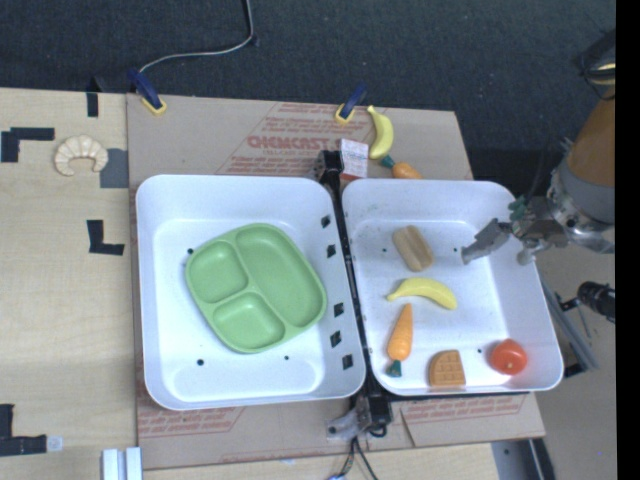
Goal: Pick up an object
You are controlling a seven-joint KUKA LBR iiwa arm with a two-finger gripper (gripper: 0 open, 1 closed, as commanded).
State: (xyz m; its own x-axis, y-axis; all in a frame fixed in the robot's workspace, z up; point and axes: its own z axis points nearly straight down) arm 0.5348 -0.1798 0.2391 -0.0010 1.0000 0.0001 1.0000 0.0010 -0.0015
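Note:
The right bin [452, 193] holds a tan bread roll [412, 248], a yellow banana [423, 291], an orange carrot [400, 333], a toast-like brown piece [447, 369] and a red tomato [508, 357]. My gripper [505, 244] hangs over the bin's right side, above the tomato and to the right of the bread roll. Its two fingers stand apart, one finger [483, 240] reaching left toward the roll, and nothing is between them.
The left bin [160, 198] contains a green divided plate [256, 286]. Outside the bins, a second banana [380, 133] and a small orange item [405, 171] lie on the cardboard behind the right bin. A croissant [81, 154] rests at far left.

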